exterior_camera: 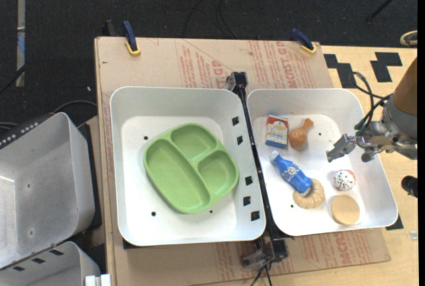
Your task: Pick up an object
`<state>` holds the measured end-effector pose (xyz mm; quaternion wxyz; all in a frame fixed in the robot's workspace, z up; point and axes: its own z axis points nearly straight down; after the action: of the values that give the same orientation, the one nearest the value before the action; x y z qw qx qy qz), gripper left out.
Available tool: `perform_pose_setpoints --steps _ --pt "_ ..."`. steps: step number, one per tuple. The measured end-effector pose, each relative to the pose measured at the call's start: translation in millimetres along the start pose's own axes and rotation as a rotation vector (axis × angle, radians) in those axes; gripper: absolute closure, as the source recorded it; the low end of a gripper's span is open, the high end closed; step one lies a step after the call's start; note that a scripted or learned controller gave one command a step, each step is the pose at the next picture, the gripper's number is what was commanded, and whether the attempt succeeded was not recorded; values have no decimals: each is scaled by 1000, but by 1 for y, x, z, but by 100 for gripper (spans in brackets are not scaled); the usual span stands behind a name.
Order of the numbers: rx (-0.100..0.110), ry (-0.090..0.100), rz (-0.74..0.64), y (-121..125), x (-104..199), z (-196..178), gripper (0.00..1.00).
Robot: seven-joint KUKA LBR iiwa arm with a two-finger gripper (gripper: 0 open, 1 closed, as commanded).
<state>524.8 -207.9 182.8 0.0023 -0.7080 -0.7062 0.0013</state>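
Observation:
The right bin (345,100) holds several small objects: a red, white and blue carton (277,131), a brown drumstick-shaped toy (301,134), a blue bottle (291,173) lying flat, a tan pastry ring (310,196), a white ball with dots (344,180) and a flat tan disc (345,210). My gripper (353,149) hangs over the bin's right side, just above the dotted ball. It is open with nothing between its fingers.
A green divided plate (191,167) lies in the left bin (126,145). A black divider (252,158) runs between the bins. A grey tub (40,192) stands off the bench at the left. Two clamps (131,39) hold the board's far edge.

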Motion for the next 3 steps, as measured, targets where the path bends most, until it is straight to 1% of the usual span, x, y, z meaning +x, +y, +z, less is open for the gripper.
perform_pose_setpoints --steps 2,3 --pt "-3 -1 -1 5 3 93 0" --pt "-7 -2 -1 6 3 80 100"
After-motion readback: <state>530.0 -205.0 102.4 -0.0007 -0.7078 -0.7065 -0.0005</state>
